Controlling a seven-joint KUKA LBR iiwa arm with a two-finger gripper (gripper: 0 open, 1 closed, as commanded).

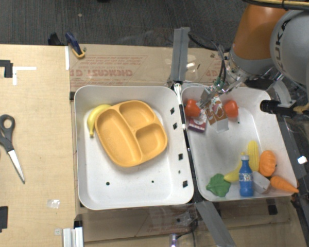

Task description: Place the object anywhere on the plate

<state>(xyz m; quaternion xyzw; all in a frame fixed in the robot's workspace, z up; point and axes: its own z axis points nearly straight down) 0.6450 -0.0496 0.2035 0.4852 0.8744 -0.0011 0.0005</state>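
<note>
Brown-and-white flat packet seen pinched between fingers of gripper — lifted over right bin, beside red tomato. Transfer left: yellow three-compartment plastic plate not yet reached.

Mounted up high, looking down at a slant over both bins, arm entering from the right.
</note>
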